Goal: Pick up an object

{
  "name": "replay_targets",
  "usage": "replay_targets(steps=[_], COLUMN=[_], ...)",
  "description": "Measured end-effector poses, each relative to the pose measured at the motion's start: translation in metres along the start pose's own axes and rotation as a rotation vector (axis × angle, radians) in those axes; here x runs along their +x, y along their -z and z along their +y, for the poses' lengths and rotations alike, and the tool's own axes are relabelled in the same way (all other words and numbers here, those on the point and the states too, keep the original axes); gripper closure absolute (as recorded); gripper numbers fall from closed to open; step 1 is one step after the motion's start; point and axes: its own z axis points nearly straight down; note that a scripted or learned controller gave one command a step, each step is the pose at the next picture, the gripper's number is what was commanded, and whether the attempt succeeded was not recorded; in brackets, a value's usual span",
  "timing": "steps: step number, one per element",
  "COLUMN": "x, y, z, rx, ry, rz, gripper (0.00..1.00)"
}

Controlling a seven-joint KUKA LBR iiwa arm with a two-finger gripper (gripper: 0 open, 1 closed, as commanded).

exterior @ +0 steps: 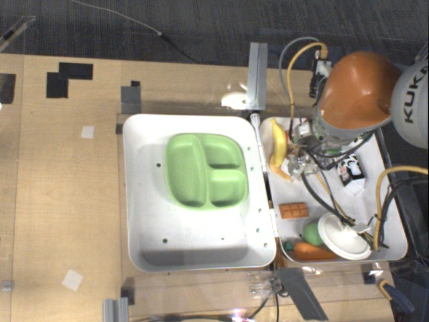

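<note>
We see two white bins: the left bin holds a pale green divided tray, plain and unpatterned. In the right bin we find a yellow banana with a darker tip, a brown-orange waffle-like block marked with a grid of squares, a green round item, an orange carrot, a white plate, and a small white card with black and red markings. The arm shows a glossy orange band, and grey beside it with dark lettering. Yellow cables and black ones loop round it. The bench is light tan wood with black squares and pale patches; beyond it the floor is dark grey.
</note>
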Motion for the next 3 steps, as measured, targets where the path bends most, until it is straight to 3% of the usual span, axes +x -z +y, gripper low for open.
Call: replay_targets(steps=[1,2,3], x=[0.044,0.074,0.067], y=[0.087,0.096,0.063], z=[-0.047,0.132,0.130], rx=[-0.011,-0.001,0.001], ry=[0.146,0.057,0.475], rz=[0.007,0.013,0.012], gripper=[1.00,1.00,1.00])
